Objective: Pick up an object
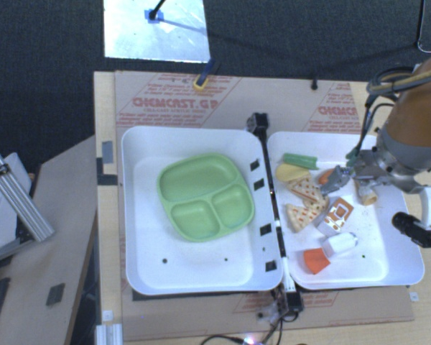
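The right bin holds several small toy items: a green stick, a yellow piece, two waffle-patterned wedges, an orange and white block, a white piece and an orange-red block. My gripper hangs low over the upper middle of this bin, beside the upper wedge. A small orange item lies at its tip. The grey arm with its orange band comes in from the right.
The left bin holds a light green divided plate. A black divider with clips runs between the two bins. A beige item lies near the arm in the right bin.
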{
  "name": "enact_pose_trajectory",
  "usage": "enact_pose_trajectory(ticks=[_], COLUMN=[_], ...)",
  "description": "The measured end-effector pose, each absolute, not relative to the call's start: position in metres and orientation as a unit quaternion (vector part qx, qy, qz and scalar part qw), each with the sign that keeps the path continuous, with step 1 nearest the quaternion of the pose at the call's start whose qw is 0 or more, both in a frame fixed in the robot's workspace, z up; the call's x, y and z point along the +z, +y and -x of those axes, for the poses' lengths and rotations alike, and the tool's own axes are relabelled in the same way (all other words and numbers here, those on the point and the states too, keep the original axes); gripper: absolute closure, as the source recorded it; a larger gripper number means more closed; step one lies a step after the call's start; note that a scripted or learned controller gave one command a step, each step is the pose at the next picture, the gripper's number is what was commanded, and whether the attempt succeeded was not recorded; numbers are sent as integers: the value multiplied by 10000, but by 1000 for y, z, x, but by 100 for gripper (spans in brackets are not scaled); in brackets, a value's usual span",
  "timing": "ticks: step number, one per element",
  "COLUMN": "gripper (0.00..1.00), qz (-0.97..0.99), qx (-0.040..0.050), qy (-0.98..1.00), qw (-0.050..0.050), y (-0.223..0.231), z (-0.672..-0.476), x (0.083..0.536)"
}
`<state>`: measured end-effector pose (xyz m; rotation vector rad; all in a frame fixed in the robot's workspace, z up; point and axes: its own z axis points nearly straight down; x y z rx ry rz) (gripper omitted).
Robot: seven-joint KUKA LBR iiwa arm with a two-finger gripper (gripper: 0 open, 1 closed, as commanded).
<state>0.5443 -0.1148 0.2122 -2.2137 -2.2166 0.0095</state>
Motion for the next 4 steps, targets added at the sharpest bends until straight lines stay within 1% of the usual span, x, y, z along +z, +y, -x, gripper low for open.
enact_pose_trajectory(ticks=[1, 2, 3, 4], gripper=[0, 0, 0, 0], qz=[7058, 7068, 7075, 7068], qx=[-5, 10, -17, -56], qy=[-7084, -7074, -7067, -7073], qw=[-4, 14, -75, -112], y=[-115, -119, -130, -130], z=[-547, -549, -551, -555], x=[218, 156, 105, 108])
